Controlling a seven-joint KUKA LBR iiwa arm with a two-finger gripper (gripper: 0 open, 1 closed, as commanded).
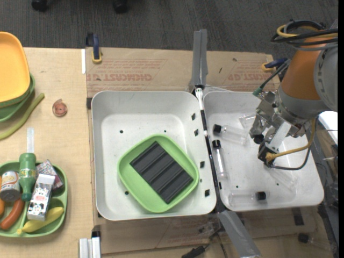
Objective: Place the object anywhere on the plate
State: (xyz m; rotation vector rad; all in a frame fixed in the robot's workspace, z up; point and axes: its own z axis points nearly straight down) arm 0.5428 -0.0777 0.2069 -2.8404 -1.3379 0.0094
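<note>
Jaws over smooth white bin (301,198), dark ribbed slab (161,171) on green plate (129,179)

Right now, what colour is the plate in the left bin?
Green plate, with a dark ribbed slab on it; camera view.

1 fixed camera looks down slantwise on 2 white bins (102,144).

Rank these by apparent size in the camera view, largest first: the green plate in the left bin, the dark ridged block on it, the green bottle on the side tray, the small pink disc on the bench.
1. Green plate
2. Dark ridged block
3. Green bottle
4. Pink disc

The gaps are plain, so nearness to the camera should not change the order.
</note>
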